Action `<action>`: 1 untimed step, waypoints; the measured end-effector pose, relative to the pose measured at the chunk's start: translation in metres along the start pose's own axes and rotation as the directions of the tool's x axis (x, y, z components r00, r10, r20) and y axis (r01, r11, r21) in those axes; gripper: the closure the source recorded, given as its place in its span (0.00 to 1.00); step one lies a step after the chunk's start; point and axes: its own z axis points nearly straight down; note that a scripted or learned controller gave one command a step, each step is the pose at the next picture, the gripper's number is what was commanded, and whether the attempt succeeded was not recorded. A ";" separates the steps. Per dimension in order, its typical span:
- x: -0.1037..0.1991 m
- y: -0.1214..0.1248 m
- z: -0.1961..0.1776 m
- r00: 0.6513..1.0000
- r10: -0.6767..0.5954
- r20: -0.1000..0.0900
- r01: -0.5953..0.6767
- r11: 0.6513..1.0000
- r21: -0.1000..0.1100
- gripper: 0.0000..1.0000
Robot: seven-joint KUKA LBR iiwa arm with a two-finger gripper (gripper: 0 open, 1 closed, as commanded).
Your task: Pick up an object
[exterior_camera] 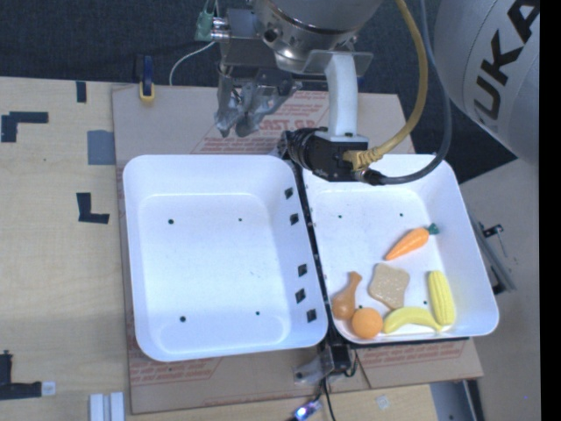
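From the camera above the bench (53,261), the hand (248,112) hangs over the cardboard behind the left bin (210,261), its fingers drawn close together with nothing between them. The toys all lie in the near corner of the right bin (386,204). The carrot (408,243) lies slantwise, its green tip up and to the right. The corn (441,298) runs front to back, just beside the banana (410,321), which lies crosswise. A bread slice (388,285), an orange (366,324) and a drumstick (347,297) crowd beside them.
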 end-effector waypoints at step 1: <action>0.001 0.001 -0.009 1.000 -0.001 0.002 0.001 1.000 0.000 1.00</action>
